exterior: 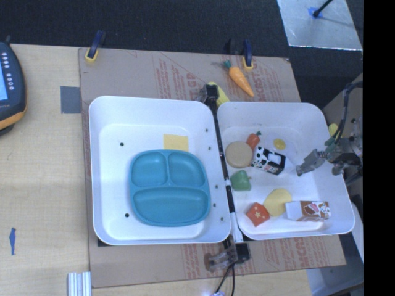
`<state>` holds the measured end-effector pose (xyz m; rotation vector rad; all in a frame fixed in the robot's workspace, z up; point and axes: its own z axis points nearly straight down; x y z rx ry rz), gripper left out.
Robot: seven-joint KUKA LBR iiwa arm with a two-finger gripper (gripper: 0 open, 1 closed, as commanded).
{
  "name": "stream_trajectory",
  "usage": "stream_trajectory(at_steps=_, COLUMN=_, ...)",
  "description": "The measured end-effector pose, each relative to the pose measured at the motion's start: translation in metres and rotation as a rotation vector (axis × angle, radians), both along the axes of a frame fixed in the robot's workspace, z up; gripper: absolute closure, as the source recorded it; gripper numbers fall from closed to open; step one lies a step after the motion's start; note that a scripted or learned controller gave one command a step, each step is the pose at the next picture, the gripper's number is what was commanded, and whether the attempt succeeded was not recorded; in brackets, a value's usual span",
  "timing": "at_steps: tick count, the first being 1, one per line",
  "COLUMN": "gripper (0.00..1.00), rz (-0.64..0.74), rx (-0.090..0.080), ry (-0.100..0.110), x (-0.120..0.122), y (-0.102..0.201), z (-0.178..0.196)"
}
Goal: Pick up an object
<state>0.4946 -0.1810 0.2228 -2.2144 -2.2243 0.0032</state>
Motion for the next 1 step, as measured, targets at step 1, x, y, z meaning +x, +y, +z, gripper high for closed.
stream_trajectory(at_steps=1, gripper=0.00, rz=0.006, rx=-0.001, ry=-0.004, x=0.0825, y=0.0360, z=-0.1049)
